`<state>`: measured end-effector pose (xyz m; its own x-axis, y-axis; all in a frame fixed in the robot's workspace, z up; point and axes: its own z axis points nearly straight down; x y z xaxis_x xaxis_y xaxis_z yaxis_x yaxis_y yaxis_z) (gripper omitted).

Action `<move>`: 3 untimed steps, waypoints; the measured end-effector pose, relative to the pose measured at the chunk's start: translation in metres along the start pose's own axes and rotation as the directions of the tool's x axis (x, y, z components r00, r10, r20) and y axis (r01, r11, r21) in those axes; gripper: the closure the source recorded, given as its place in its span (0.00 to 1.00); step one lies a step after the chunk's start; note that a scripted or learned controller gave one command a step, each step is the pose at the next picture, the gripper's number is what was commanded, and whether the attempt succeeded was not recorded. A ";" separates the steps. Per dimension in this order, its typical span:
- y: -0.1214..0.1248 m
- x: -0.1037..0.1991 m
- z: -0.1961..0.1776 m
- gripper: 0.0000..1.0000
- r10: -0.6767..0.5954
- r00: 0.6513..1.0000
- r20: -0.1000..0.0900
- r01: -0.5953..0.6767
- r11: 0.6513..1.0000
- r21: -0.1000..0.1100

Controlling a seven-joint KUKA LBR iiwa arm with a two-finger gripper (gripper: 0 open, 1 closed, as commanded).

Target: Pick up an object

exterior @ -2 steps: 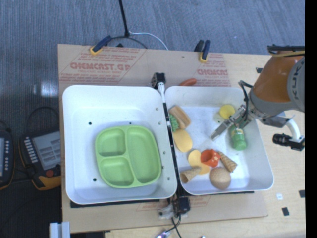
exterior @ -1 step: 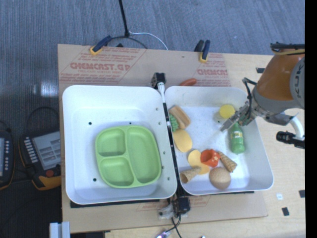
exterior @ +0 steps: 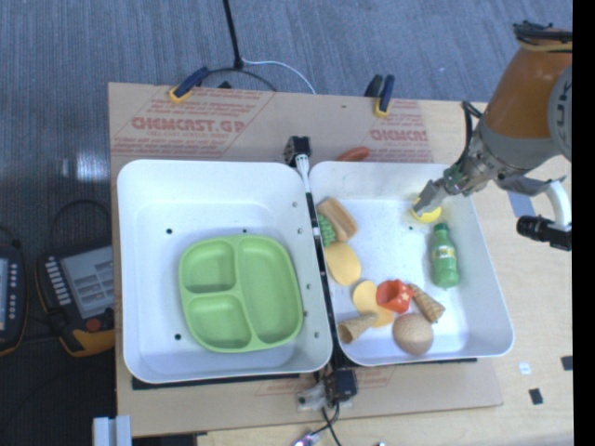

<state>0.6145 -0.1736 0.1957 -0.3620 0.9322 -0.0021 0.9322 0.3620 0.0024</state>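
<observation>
A round brown toy [exterior: 413, 334] lies at the right bin's [exterior: 491, 297] six o'clock edge among clustered food toys. The gripper [exterior: 427, 200] is lowered at one o'clock over a small yellow piece [exterior: 428, 216], apparently chosen because it lies apart; no grasp can be confirmed.

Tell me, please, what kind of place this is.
Probably a robotics lab workstation, not a kitchen: two shallow white plastic bins are clamped to a printed cardboard sheet, plastic toy foods such as a small green bottle lie in one, and a grey-and-orange robot arm reaches in.

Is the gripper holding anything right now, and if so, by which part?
Cannot be told. The gripper sits right at the yellow piece in the right bin, but no hold is visible.
</observation>
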 end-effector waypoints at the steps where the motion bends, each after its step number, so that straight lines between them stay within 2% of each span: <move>1: -0.043 0.070 0.101 1.00 0.014 1.000 0.001 -0.014 1.000 -0.001; 2: -0.054 -0.008 0.104 1.00 -0.066 0.998 0.005 0.066 0.998 -0.010; 3: -0.035 0.042 0.024 1.00 0.066 0.998 -0.001 -0.066 0.998 0.001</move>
<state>0.5670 -0.1476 0.1717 -0.2995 0.9541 -0.0014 0.9541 0.2995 0.0014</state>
